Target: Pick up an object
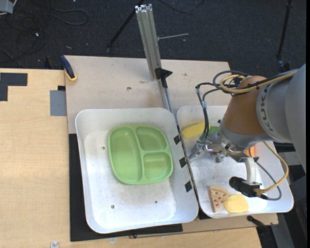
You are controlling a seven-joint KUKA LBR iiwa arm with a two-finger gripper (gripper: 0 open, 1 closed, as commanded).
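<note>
Grey arm (pixel 258 112) over right bin (pixel 284 203) (pincer hidden).

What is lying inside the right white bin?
In the right bin lie a pizza slice toy, a yellow round piece and a yellow object. The arm covers the rest.

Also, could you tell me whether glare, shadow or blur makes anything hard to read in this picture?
Camera view: lighting is even and soft, with no strong glare on the left bin; the green divided plate is sharp; the arm covers and shades part of the right bin; the hand area is cluttered and slightly soft.
</note>
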